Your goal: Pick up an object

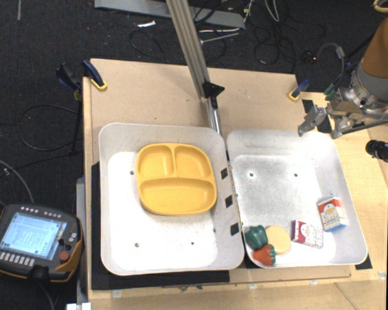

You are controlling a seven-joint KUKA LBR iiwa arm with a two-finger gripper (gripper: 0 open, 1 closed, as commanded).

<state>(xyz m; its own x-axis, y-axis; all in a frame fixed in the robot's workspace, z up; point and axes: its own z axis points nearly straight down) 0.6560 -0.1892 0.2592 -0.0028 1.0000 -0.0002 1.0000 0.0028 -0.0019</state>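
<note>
The metal two-finger gripper [322,121] hangs at upper right, above the right white bin's [288,180] top edge; whether it is spread or closed, I cannot tell; small toy foods cluster lower right; a yellow divided plastic plate [176,179] sits in the left bin [115,231].

A pale wooden table [151,96] is sitting on a dark carpeted floor [36,133], carrying two white bins side by side. The left bin [114,244] and the right bin [276,154] are touching along their inner edges, where small black tabs [230,200] are showing. A slanted metal pole [191,43] is rising from the table's far edge between the bins. Blue and yellow clamps are gripping the far corners, one at left [92,74], one at right [299,91]. A teach pendant [32,241] with a lit screen is lying on the floor near the table's left corner. Cables [230,38] are trailing across the floor beyond the table.
</note>
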